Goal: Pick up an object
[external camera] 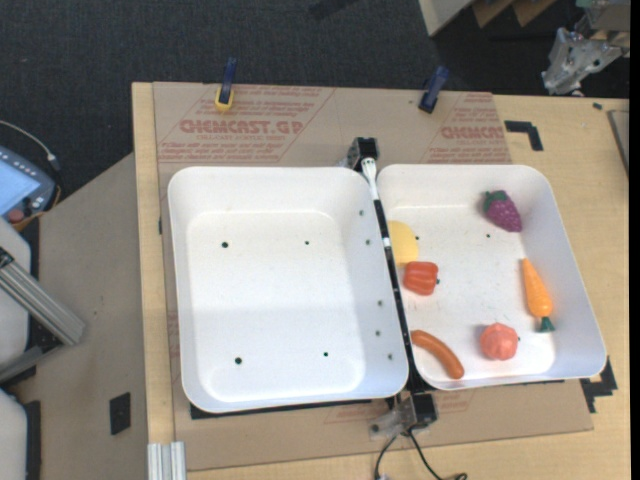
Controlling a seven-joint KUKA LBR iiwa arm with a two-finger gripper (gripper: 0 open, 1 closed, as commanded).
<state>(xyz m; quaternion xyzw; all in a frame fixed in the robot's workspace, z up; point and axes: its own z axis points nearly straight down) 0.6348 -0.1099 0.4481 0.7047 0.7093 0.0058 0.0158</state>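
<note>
Gripper (pixel 580 53) parked at top right, off the bench – fingers' state impossible to tell. In shallow white right bin (pixel 570 368): purple grape bunch (pixel 503 210), orange carrot (pixel 536 290), red strawberry (pixel 499 341), brown sausage (pixel 438 353), red-orange pepper (pixel 420 277), yellow fruit (pixel 402 240) – none grasped.

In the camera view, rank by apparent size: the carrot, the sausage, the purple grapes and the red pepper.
1. carrot, the longest.
2. sausage, nearly as long; close to the carrot, so this order is unsure.
3. and 4. purple grapes and red pepper look about alike, so I won't rank them.
</note>
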